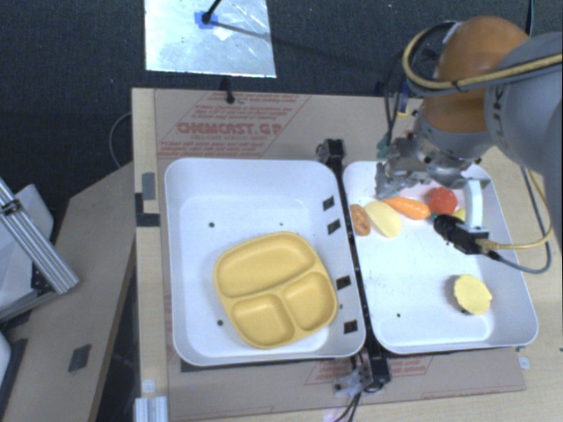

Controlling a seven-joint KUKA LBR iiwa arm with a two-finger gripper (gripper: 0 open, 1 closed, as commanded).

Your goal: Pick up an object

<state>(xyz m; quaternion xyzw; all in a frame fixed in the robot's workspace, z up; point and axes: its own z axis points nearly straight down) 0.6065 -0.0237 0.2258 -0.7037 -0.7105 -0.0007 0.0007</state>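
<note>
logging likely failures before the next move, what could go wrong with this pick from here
1. The gripper is low over a tight cluster in the right bin: an orange carrot-like piece, a pale yellow piece and a red piece. It may nudge them instead of getting one.
2. The cluster lies near the bin's far wall, so a shove could pin items there.

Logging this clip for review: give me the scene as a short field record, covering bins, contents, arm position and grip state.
left bin: holds a yellow three-compartment tray, lying flat
right bin: holds small food-like pieces
pieces near top of right bin: pale yellow piece, orange piece, red piece, small orange-brown piece by the divider
piece near front of right bin: yellow piece, apart from the rest
arm: reaches in from the right, over the top of the right bin
gripper: low, just above the cluster of pieces
grip state: cannot tell
</note>
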